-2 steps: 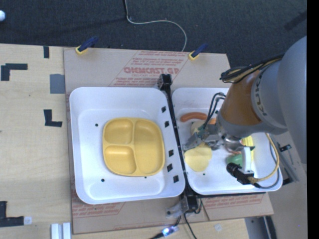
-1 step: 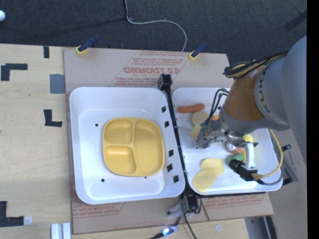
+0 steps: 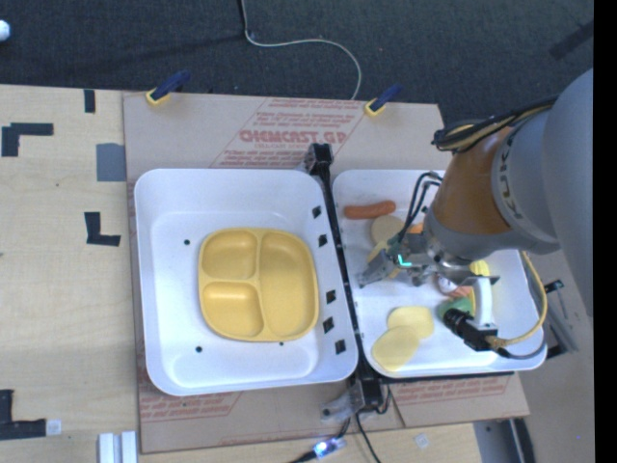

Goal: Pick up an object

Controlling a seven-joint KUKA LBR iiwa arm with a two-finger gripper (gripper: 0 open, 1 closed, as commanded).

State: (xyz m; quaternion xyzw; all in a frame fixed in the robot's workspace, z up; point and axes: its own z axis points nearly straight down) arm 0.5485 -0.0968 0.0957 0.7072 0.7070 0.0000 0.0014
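Note:
In the right bin [image 3: 366, 316] lie a reddish sausage [image 3: 370, 209], a pale round piece [image 3: 387, 230] just below it, and two yellow round slices [image 3: 402, 337] near the front. A small green and red item [image 3: 462, 297] pokes out beside the wrist. My gripper [image 3: 379, 274] hangs low over the left-middle of that bin, between the pale piece and the yellow slices. Its dark fingers [image 3: 369, 277] point left toward the bin's divider, and nothing visible sits between them.
The left bin [image 3: 164, 210] holds a yellow divided plate [image 3: 258, 284]. A black divider strip [image 3: 333, 258] runs between the bins. The arm's grey body and orange band [image 3: 472, 196] cover the right bin's far right side. A white cable [image 3: 299, 41] lies on the dark floor behind.

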